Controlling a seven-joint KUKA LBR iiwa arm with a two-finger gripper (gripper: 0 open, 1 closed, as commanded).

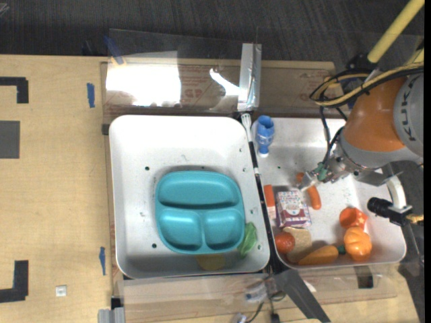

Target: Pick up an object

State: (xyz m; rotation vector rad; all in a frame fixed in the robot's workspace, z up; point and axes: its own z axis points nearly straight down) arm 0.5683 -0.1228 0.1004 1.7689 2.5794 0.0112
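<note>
Pale wooden surface (47, 200) under two shallow white bins side by side, dark floor beyond. In the left bin (128, 153), a teal divided plate (199, 210) lying flat, with a green piece (249, 237) touching its lower right corner. In the right bin (289, 140), a blue bottle (264, 134) near the upper left corner. Lower down, a small printed box (292, 209), a red ball (284, 242) just below it, a long orange carrot (319, 254) along the front wall, two orange pieces (355, 234) at the right. Grey arm (384, 123) with orange band reaching in from the right. Hand (322, 175) low over the right bin's middle, just beside a small orange piece (314, 196). How far open, cannot tell; nothing seen between the fingers.
</note>
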